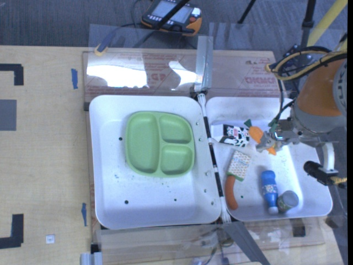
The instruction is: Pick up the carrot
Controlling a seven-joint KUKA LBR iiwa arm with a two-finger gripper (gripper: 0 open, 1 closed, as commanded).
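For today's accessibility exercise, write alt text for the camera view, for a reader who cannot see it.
A robot gripper reaches from the right into the right bin, at a carrot. That bin also holds a cow-patterned item, a red sausage, a blue bottle and a can; the left bin holds a green divided plate.

Arm [322,95] reaches in from the right — wrist angled down.

a robotics lab: a wooden bench [38,164] marked with black and blue tape, two white bins [105,203] under a fixed camera, a control pendant [171,12] and tripod legs [253,1] on grey carpet.
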